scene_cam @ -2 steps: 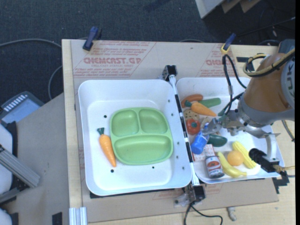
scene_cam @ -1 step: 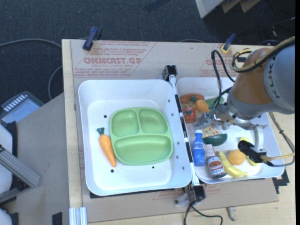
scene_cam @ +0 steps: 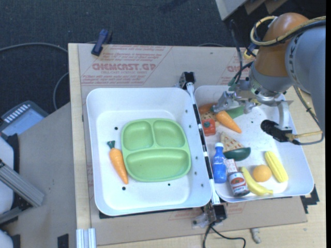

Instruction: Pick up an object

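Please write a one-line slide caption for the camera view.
Claw near a toy carrot in the crowded right bin.

You have open floor in the left bin (scene_cam: 103, 118) along its far side and near edge; only the green plate (scene_cam: 155, 150) in the middle and the carrot (scene_cam: 118, 161) just left of it stand in your way. The right bin (scene_cam: 300, 159) is crowded. A blue bottle (scene_cam: 219, 163), can (scene_cam: 236, 179), banana (scene_cam: 253, 182), orange (scene_cam: 261, 173) and corn (scene_cam: 275, 165) pack its near end, and a second carrot (scene_cam: 227, 121) and small orange box (scene_cam: 208, 124) block the far left corner, leaving you a small bare patch mid-bin.
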`<action>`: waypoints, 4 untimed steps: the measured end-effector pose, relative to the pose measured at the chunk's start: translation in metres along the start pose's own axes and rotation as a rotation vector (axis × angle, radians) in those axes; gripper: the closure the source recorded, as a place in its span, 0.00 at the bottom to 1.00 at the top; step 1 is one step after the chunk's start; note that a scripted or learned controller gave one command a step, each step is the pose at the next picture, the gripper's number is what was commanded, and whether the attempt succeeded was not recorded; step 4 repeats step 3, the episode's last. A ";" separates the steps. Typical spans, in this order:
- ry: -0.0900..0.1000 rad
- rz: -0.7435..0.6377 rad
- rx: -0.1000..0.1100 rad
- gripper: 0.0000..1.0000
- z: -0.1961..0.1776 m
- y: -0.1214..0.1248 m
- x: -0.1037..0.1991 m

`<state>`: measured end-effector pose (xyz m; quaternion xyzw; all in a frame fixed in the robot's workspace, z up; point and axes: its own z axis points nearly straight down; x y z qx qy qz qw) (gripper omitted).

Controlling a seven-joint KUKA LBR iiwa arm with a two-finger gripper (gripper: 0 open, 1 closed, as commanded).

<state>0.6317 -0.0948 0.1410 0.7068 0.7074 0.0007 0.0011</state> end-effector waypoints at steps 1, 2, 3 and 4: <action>0.002 0.000 0.000 0.00 0.054 -0.010 -0.012; 0.002 -0.001 -0.005 1.00 0.043 -0.008 -0.011; 0.001 -0.001 0.001 1.00 -0.044 0.020 0.065; 0.001 -0.001 0.001 1.00 -0.044 0.020 0.065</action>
